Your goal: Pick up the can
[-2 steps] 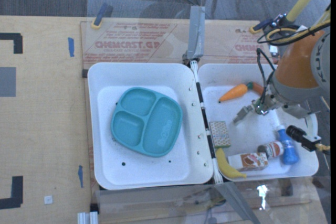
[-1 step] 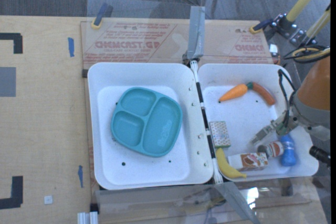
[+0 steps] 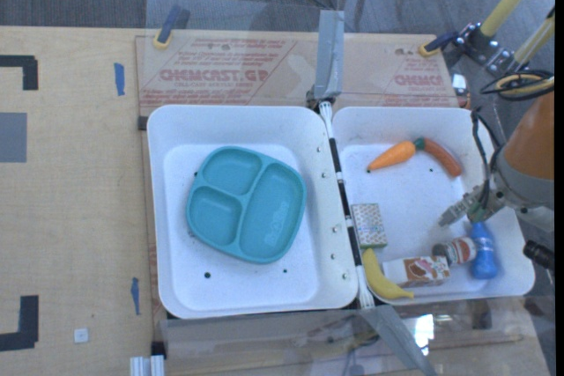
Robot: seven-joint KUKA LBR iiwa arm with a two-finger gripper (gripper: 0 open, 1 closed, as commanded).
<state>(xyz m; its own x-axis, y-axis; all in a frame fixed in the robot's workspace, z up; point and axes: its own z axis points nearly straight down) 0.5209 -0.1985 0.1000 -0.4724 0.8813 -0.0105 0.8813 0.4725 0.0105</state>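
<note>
While one can (image 3: 457,252) lies beside one bottle (image 3: 481,249), the arm (image 3: 534,152) reaches in. Gripper (image 3: 465,209) hovers above; grip state unclear.

table (image 3: 70,189): light wood, with blue tape marks
left bin (image 3: 167,189): on table
right bin (image 3: 397,123): touching left bin
cardboard sheet (image 3: 216,70): under bins

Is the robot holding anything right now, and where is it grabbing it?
Nothing shows between the fingers of the gripper, so it holds nothing. It hovers in the right bin, just above the blue bottle and the can.
</note>
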